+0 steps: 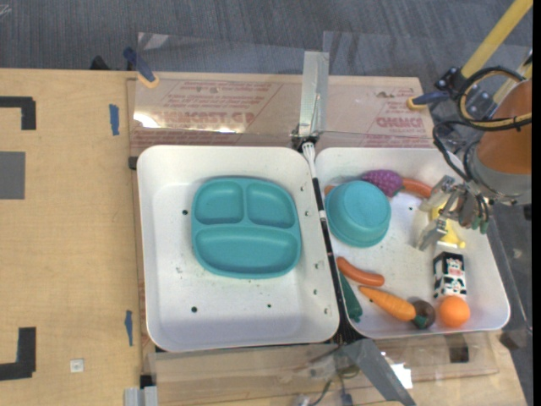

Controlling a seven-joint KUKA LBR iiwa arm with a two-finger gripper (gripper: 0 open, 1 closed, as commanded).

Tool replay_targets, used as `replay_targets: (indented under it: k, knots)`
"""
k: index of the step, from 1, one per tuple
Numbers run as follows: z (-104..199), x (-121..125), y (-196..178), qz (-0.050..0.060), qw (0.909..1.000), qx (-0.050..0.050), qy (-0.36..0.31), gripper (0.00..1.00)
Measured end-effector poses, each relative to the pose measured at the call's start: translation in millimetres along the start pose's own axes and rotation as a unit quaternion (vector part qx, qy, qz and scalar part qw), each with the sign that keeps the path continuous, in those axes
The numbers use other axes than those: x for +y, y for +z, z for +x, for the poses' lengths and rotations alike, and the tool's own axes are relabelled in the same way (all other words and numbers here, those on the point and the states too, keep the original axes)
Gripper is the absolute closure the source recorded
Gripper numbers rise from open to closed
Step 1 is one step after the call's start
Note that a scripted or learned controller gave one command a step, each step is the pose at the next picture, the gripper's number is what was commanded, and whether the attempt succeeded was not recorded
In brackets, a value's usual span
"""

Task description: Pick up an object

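My gripper (446,220) hangs over the right side of the right bin (499,299), below the orange wrist band. A small yellow object (453,240) lies right under it, partly covered. Just in front of that lies a black-and-white bottle (450,276), then an orange ball (455,312). A teal bowl (359,212) sits at the bin's left, with purple grapes (382,180) and an orange sausage (416,187) behind it. A carrot (390,303) and a second sausage (361,271) lie near the front.
The left bin (161,252) holds a teal divided plate (246,227). A metal divider (313,100) and clear panels stand behind the bins. Brown board covers the bench at the left. Cables hang by the arm at the upper right.
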State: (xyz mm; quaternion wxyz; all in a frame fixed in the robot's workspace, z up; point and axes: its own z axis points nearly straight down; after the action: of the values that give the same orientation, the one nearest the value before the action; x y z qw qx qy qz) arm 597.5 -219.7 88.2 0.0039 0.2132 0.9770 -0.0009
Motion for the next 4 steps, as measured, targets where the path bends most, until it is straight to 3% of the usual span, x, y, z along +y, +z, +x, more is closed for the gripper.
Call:
replay_targets:
  k: [1, 3, 4]
  knots:
    - [36, -5, -1, -0.001, 1.0, -0.001, 0.003, 0.0]
    - [61, -8, -1, 0.0, 0.9999, -0.001, 0.014, 0.0]
    - [-20, 58, -1, 0.001, 0.9999, 0.004, 0.009, 0.0]
